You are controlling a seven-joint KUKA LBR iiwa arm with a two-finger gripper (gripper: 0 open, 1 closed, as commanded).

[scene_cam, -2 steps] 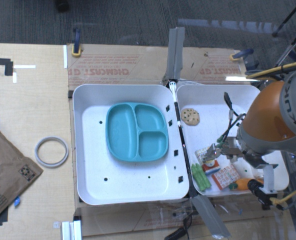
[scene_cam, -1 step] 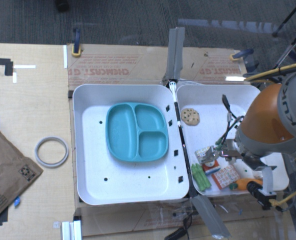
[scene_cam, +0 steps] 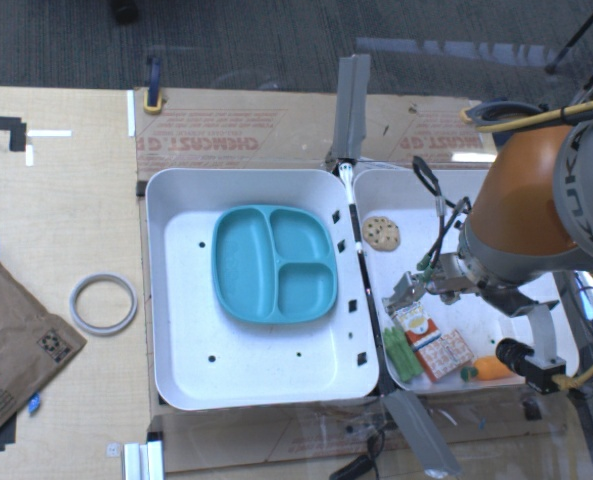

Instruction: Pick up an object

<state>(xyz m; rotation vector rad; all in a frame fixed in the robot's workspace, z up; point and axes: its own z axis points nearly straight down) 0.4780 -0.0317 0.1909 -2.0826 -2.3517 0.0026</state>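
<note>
My gripper (scene_cam: 410,293) hangs low in the right bin (scene_cam: 496,183), just above a small white and orange carton (scene_cam: 414,321). Whether it touches the carton cannot be made out. A round chocolate-chip cookie (scene_cam: 381,232) lies at the bin's far left. At the near side lie a green vegetable (scene_cam: 400,355), a flat red-patterned box (scene_cam: 444,353) and an orange carrot (scene_cam: 492,369). The arm's orange band (scene_cam: 524,198) covers the bin's middle and right part.
The left bin (scene_cam: 176,298) holds a teal divided plate (scene_cam: 274,264). A ring of tape (scene_cam: 103,302) and a brown cardboard piece (scene_cam: 11,343) lie on the bench to the left. A grey divider (scene_cam: 352,108) stands between the bins at the back.
</note>
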